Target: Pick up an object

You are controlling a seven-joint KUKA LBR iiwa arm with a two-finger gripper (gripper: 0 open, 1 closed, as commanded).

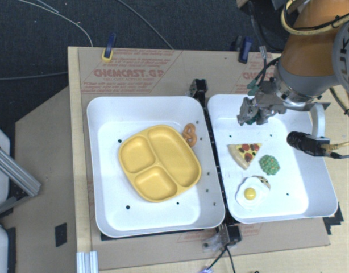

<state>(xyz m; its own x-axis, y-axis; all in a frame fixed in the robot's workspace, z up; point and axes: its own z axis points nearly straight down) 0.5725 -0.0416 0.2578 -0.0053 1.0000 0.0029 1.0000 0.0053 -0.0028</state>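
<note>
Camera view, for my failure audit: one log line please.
grey two-finger gripper: above right white bin | triangular pizza slice toy: in bin, ungrasped

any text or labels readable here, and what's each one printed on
"CHEMCAST GP": red print, large, on the brown protective sheet behind the left bin.
Same red print repeats smaller around it and near the top right corner: too blurred to read.
Plate, food toys, bins: no text visible.

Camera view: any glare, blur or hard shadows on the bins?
Camera view: light is even and soft; the left bin and right bin read bright white without blown-out spots; the yellow tray shows a mild sheen; shadows are faint; the gripper looks slightly soft.
</note>
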